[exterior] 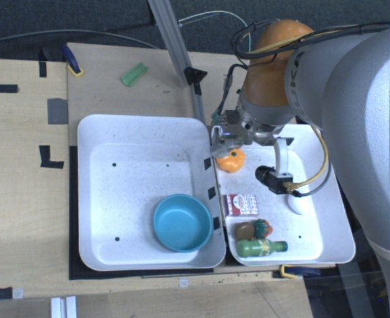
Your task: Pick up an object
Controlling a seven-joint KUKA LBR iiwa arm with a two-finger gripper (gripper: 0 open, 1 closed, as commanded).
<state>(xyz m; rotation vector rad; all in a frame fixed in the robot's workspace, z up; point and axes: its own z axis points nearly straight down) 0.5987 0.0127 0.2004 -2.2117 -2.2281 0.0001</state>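
A pale wooden tabletop (pixel 22 197) with black tape marks is seen from above. Far from the end effector, toward the far left corner, a small green block (pixel 134 74) lies on the bare wood. The left bin (pixel 135 164) is white and shallow. It holds a blue bowl (pixel 181 222), well apart from the end effector, on the near side.

The end effector (pixel 222 138) hangs over the inner edge of the right bin (pixel 314 237), close to the wall shared by both bins. Whether it is wide or narrow cannot be told. Just beneath it, on its near side, sits a rounded orange object (pixel 231 161), the likeliest thing to pick up. No grip on it is visible. Further toward the near side lie a red-and-white box (pixel 241 205) and a green bottle (pixel 261 247).

The rounded object could roll or slip away as the end effector closes. The bin wall is also close enough that the end effector could strike it.

A slanted grey metal bar (pixel 171 32) crosses the far side. Dark carpet (pixel 62 5) lies beyond the tabletop.
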